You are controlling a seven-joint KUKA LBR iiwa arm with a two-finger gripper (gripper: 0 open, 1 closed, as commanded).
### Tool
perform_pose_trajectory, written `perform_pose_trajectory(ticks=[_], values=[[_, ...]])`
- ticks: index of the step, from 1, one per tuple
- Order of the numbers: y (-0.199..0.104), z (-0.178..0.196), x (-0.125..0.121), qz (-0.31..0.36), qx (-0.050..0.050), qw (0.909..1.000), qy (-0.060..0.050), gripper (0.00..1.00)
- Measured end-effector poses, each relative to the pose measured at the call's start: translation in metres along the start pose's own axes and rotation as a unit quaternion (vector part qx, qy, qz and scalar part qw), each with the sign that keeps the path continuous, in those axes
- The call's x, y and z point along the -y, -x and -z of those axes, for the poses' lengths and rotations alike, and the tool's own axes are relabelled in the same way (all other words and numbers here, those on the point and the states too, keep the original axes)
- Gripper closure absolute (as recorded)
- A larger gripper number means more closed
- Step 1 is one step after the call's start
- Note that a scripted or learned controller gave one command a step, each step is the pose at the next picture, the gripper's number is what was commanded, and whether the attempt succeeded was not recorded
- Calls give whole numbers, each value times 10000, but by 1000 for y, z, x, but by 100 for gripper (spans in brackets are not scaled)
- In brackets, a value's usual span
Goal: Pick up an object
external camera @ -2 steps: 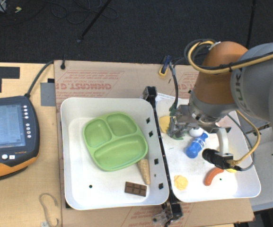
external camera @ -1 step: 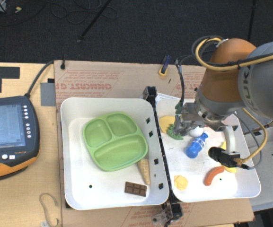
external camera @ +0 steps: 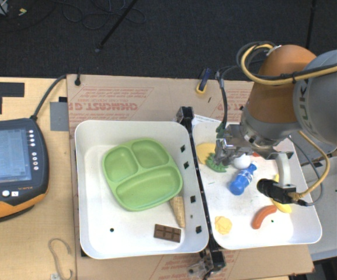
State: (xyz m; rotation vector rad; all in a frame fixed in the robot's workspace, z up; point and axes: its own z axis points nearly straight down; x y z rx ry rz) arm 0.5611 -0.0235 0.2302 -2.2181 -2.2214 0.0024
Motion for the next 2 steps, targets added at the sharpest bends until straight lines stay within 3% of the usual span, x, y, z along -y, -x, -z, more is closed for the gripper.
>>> perform_pose_trajectory(ticks=[2], values=[[-10, -10, -5, -6, 2, 10000, -6, 100]])
